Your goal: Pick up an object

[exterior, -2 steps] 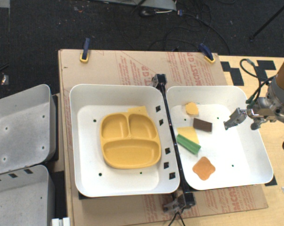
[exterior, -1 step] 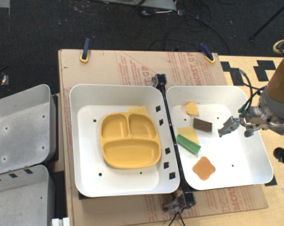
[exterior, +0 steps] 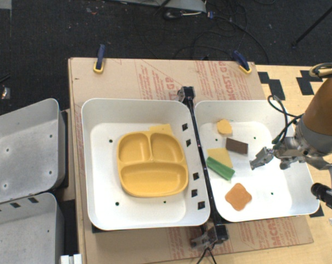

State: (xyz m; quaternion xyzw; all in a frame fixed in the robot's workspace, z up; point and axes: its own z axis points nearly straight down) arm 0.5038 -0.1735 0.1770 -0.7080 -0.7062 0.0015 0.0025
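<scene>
The end effector (exterior: 261,159) hangs over the right bin (exterior: 298,202), near a brown block (exterior: 237,145). I cannot tell its grip.

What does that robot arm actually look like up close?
The arm ends in a bulky orange-brown rounded section with a grey band below it. Black cables loop along its side. The gripper is small, grey metal, with dark mechanical parts behind it.

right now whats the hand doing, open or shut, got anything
hand: over the right bin, just right of the brown block; nothing seen between its fingers, and open or shut cannot be told.
</scene>
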